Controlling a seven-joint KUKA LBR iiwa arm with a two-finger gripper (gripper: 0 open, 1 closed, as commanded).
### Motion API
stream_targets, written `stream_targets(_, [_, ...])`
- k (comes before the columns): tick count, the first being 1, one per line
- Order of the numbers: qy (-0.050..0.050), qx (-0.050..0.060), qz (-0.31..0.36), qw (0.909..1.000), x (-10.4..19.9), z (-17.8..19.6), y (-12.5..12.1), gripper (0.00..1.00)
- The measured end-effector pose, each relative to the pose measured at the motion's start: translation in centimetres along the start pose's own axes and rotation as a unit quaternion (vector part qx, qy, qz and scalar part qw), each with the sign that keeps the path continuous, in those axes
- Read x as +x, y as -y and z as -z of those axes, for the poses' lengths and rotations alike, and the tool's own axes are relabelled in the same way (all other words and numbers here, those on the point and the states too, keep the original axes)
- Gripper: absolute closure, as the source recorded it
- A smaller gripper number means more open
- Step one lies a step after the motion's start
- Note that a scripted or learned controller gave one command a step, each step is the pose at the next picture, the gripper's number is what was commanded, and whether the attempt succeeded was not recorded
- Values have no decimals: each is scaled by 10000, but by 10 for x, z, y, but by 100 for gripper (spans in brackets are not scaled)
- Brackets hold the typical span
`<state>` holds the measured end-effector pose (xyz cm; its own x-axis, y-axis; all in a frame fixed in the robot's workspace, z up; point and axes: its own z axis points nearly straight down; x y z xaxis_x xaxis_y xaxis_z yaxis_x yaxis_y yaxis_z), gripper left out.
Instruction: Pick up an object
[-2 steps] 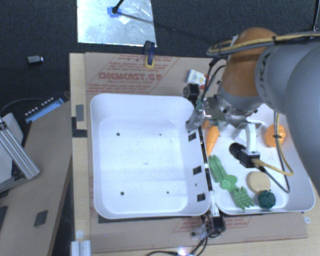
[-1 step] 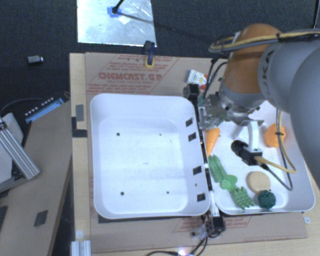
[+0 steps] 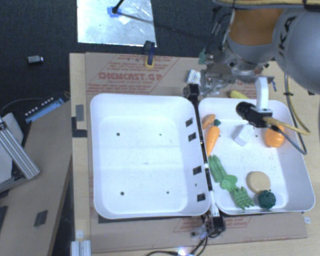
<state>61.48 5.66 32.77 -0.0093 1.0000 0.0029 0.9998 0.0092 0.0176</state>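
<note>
The right bin (image 3: 301, 181) holds several toy foods: an orange carrot (image 3: 212, 136) near its left wall, a small orange piece (image 3: 207, 120) above it, a white block (image 3: 241, 137), and an orange fruit (image 3: 274, 137). It also holds a yellow piece (image 3: 238, 95) at the far rim, a long green vegetable (image 3: 218, 169), a spiky green one (image 3: 242, 197), a dark green broccoli (image 3: 266, 199) and a tan round piece (image 3: 258, 181). My gripper (image 3: 215, 82) hangs over the bin's far left corner, above the food and touching none of it.
The left bin (image 3: 98, 143) lies beside the right one, with black clips along the shared wall (image 3: 201, 153). A black and white fitting (image 3: 254, 113) on the arm juts out over the right bin. A shiny sheet (image 3: 114, 15) lies beyond the bench.
</note>
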Motion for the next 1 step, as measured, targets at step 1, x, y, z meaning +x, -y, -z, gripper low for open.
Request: stream_targets(1, [0,38,5,10000,63,62,-29,100])
